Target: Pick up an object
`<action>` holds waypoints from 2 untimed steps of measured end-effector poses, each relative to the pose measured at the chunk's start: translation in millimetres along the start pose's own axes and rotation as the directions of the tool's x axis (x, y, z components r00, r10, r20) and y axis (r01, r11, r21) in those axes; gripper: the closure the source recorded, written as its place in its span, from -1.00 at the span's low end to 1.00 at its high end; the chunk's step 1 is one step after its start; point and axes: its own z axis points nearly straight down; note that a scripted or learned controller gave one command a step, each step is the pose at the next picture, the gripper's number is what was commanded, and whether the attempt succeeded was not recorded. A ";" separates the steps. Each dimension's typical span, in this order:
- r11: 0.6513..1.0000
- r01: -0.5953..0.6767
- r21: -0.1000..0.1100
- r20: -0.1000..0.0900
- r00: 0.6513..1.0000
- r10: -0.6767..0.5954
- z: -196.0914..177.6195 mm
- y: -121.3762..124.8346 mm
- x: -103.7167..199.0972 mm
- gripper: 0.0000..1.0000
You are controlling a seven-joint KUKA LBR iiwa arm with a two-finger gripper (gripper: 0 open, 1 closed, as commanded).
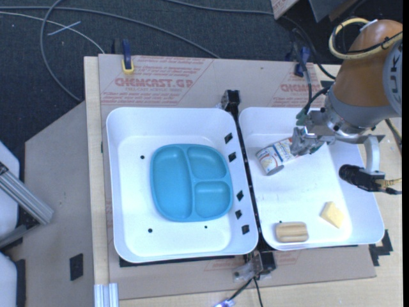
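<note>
— Can (273,158), small and white with a printed label, on its side in the right bin (358,238): do you see it?
— Yes, near that bin's back left, one end touching the gripper (305,141).
— Does the gripper hold it?
— You cannot tell; its tip sits at the can, no more.
— What else do you see?
— A tan block (291,232) and a yellow wedge (332,214) lie near the front; the left bin (118,171) holds a blue divided plate (190,181).
</note>
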 end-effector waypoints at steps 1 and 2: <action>1.000 0.002 0.001 -0.001 1.000 -0.002 -11.2 9.5 58.4 1.00; 1.000 0.000 0.003 -0.001 1.000 0.000 -3.0 14.5 106.4 1.00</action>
